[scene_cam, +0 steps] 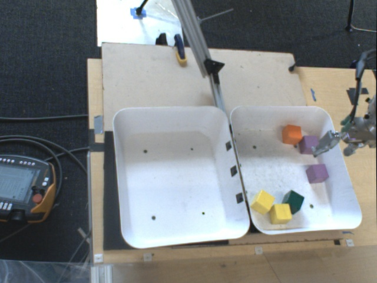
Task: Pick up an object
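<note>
Reaching over the right bin's (339, 181) right rim, the pincer (325, 145) hovers beside a purple cube (307, 144) near the orange cube (291, 134), its finger spread impossible to tell.

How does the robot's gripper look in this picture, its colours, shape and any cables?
At the view's right edge, the grey metal gripper ends in slim silvery fingers that narrow toward the tips. Behind them sits a blocky grey body with small green-tinted parts. Thin dark cables run down to it from above. The image is too coarse to show any markings.
</note>
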`<state>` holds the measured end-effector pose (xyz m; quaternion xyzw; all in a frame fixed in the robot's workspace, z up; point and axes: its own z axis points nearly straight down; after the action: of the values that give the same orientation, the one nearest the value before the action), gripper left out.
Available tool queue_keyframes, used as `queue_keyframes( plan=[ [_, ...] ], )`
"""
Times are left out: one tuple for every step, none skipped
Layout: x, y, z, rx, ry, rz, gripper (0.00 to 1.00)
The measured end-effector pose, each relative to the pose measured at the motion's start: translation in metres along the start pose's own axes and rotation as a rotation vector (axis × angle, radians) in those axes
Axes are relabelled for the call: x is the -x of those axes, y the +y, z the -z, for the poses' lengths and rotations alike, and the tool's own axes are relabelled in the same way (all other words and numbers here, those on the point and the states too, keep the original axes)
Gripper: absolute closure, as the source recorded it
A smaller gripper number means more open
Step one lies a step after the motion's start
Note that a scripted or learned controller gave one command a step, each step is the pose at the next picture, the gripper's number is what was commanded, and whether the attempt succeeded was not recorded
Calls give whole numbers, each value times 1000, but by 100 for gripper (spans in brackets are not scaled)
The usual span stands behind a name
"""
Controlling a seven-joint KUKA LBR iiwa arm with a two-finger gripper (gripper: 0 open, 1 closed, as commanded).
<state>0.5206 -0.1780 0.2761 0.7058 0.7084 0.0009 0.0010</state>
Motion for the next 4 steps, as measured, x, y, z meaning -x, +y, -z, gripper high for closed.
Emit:
queue_keyframes(
  plan=[
    [15, 38, -156, 11, -5, -1, 0],
    [28, 98, -169, 20, -10, -1, 0],
    [31, 161, -179, -84, 22, 17, 0],
    [29, 169, -169, -20, 3, 4, 100]
  ],
)
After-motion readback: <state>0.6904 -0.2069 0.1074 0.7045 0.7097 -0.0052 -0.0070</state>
